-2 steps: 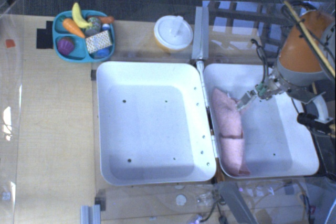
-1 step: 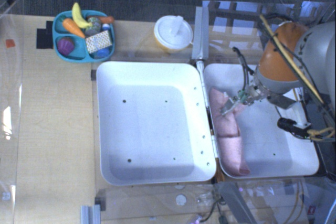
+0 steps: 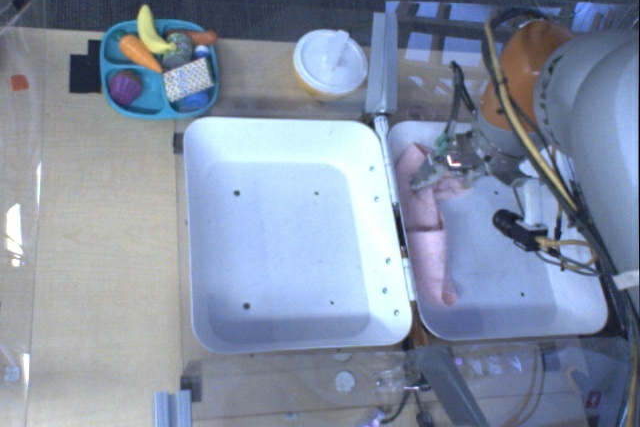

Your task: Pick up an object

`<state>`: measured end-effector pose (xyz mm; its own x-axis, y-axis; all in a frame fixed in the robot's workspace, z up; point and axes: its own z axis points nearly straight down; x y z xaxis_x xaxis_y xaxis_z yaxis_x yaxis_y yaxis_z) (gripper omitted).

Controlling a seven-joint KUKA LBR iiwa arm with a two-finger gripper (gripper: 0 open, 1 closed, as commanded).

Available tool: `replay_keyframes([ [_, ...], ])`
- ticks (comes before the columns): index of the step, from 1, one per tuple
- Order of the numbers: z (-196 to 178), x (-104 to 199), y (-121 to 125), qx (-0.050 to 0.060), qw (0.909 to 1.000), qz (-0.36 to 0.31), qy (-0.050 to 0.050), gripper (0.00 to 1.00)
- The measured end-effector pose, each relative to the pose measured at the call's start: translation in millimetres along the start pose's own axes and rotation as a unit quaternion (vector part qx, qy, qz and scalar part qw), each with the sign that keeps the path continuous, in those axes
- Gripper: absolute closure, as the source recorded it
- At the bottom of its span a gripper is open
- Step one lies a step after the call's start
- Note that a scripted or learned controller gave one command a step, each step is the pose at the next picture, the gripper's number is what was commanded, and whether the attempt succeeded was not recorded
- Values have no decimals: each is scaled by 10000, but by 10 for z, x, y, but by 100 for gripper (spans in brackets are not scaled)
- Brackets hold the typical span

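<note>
Reaching: you have the gripper (image 3: pixel 437 167) low over the right bin (image 3: pixel 520 310), at the upper end of the pink object (image 3: pixel 428 227) — judged as the approach-to-grasp step, nothing lifted yet.

Tool state: you cannot tell from this slant whether the tool is spread or closed; wrist hardware and cables hide the tips. No part of the pink object is seen pinched, so do not log a hold.

Target position: the pink object lies along the right bin's left wall, just beside the divider, running from the top of the bin down toward its lower half.

Target look: soft pink, elongated, lumpy — it reads as a cloth-like or plush piece with a rounded lower end. Exact identity is unclear.

Handling guess: it likely deforms under squeeze, so you want a bite across the narrow width rather than along the length.

Technique: centre the tool over the body, away from the wall — a tip catching the bin wall would spoil the close. Descend straight, close fully, then lift slowly and check that pink shows between the tips.

Risk: a grasp at the very end may let the piece droop or slip out.

Left bin (image 3: pixel 280 325): a plausible drop side; not needed for the pick.
</note>
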<state>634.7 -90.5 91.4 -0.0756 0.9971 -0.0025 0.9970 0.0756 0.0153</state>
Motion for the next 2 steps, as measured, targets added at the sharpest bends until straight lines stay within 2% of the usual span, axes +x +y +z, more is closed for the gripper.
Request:
replay_keyframes([
  [1,7,-342,186,4,9997,-260,-6,0],
  [2,-120,-322,213,-25,9996,-293,-8,100],
])
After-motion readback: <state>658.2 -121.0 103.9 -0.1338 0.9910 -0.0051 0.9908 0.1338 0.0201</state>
